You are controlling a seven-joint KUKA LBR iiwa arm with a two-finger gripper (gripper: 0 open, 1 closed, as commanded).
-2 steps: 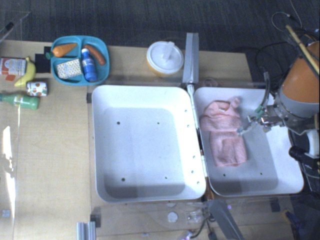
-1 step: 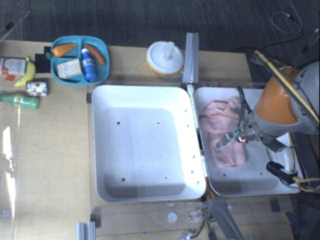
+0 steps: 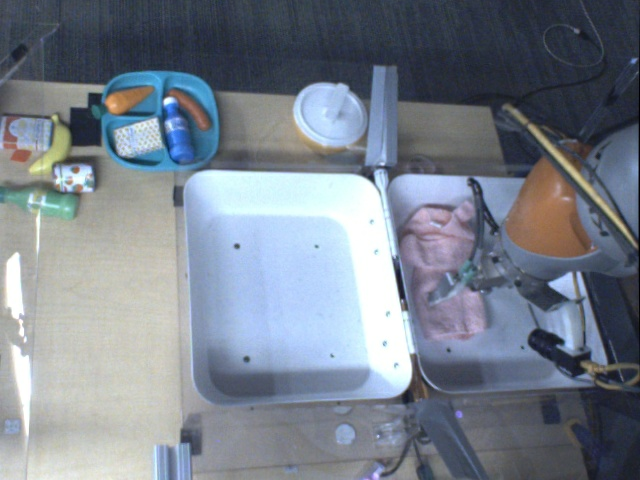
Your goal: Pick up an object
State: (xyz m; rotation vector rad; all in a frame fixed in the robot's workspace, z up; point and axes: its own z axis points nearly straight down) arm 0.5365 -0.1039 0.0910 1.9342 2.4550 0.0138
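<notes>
**Two bins, one pink cloth, and the gripper low over it**

Two shallow white bins sit side by side on the pale wooden bench (image 3: 100, 318), their inner rims touching along the middle. Nearest the camera, the left bin (image 3: 280, 288) shows a plain white floor dotted with a few small dark holes. The right bin (image 3: 500, 358) holds a crumpled pink cloth (image 3: 440, 238), which lies along that bin's left wall and runs from near its far rim most of the way to the near one.

The gripper (image 3: 455, 286) is over the near half of the cloth, right at its surface. Whether it is spread or clenched cannot be told from this angle, and nothing shows plainly that the cloth is grasped. Behind it the arm (image 3: 545, 218), grey with its orange band, reaches in across the right side of the bin.

Farther back, a grey metal post (image 3: 381, 118) stands where the two bins meet. Just left of it is a white lidded cup (image 3: 331, 116). Farther left sits a blue divided plate (image 3: 205, 133) carrying a blue bottle (image 3: 178, 128) and toy foods. Beyond the plate, near the bench's left edge, lie a yellow banana (image 3: 52, 146), a small can (image 3: 73, 177) and a green bottle (image 3: 40, 202).
</notes>
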